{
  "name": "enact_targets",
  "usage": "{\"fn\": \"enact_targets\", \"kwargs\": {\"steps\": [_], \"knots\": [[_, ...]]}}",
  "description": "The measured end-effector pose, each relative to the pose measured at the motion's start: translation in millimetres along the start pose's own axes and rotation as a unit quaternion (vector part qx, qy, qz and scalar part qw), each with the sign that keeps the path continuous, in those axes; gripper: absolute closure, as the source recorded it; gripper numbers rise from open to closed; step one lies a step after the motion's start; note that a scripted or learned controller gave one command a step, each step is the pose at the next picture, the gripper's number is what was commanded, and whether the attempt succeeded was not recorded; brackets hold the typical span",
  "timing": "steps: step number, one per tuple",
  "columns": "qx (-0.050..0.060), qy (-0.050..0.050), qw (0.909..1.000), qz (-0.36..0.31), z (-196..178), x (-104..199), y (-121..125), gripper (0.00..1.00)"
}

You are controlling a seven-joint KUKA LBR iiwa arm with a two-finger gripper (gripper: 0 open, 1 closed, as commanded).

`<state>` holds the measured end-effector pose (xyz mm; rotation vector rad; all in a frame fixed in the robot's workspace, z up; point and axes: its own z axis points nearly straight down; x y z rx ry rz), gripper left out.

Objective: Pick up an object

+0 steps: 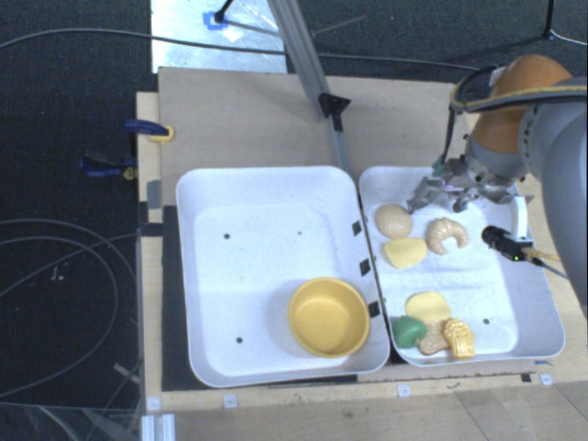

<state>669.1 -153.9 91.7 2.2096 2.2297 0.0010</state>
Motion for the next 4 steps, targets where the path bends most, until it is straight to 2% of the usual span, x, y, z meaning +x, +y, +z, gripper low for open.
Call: {"fn": "enact_targets", "kwargs": {"steps": [1, 3, 4], "knots": [[-0.002, -0.001, 1.0000, -0.001, -12, 0, 1, 1.00], [-0.003, 0.000, 1.0000, 0.000, -117, 5, -8, 1.00], [-0.001, 0.000, 1.0000, 0.000, -121, 6, -7, 1.00]]}}
